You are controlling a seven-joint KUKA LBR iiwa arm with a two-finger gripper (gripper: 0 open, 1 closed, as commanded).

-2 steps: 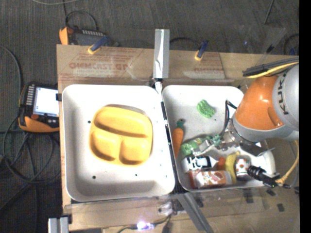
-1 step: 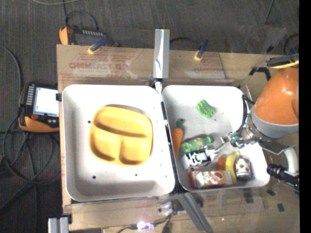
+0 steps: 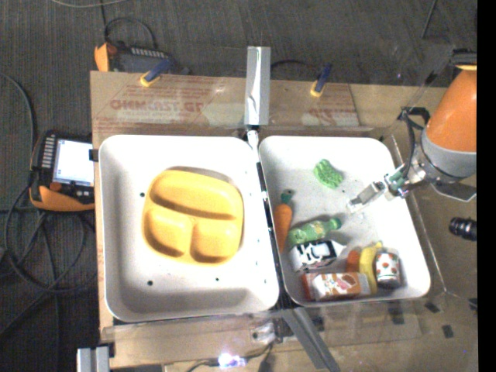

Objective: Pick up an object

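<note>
Over the right bin (image 3: 403,231), the jaws (image 3: 364,200) hang near the green toy (image 3: 328,173); their opening cannot be told.

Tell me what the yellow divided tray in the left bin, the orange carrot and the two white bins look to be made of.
Yellow divided tray: likely moulded plastic, smooth and slightly glossy, with rounded compartments. Orange carrot with green top: seemingly toy plastic, with even colour and a soft sheen. Left white bin and right white bin: probably thin formed plastic, matte to satin, with rounded corners and a rolled rim; coated metal can't be ruled out.
</note>
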